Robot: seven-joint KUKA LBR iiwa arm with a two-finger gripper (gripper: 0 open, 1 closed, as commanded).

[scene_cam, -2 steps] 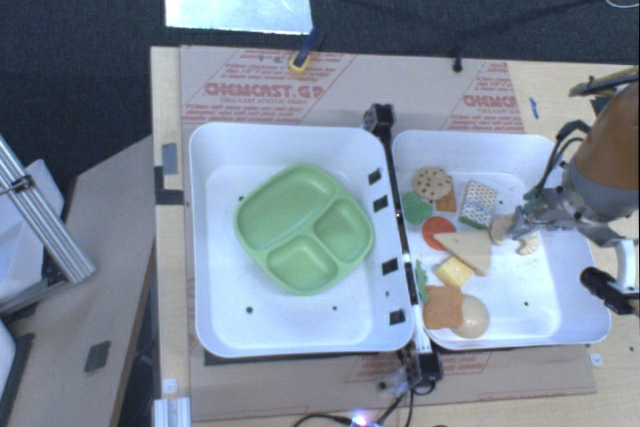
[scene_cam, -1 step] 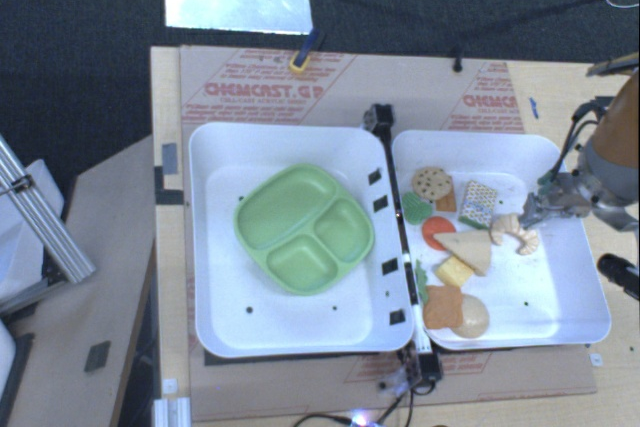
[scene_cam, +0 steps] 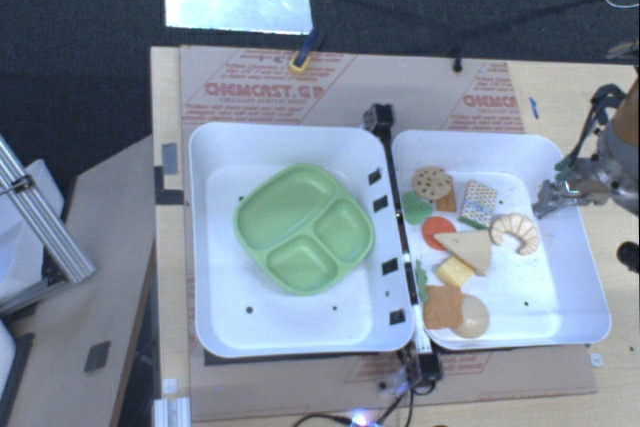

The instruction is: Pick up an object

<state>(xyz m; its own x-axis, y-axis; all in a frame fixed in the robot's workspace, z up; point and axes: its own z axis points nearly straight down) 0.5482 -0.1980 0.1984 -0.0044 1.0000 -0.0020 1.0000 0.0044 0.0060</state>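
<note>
Where the gripper (scene_cam: 552, 198) hangs over the right bin's (scene_cam: 575, 260) right rim, its fingers are too small and blurred to tell whether they are spread or pressed together; nothing visible between them. Just left of it, croissant (scene_cam: 515, 231) lies in the bin. Beyond: cheese wedge (scene_cam: 466, 248), patterned packet (scene_cam: 478, 202), cookie (scene_cam: 432, 182), red slice (scene_cam: 437, 229), bread pieces (scene_cam: 455, 312) near the front wall. Left bin (scene_cam: 215, 315) holds a green divided plate (scene_cam: 303, 228). Both bins sit on the bench (scene_cam: 250, 80).
</note>
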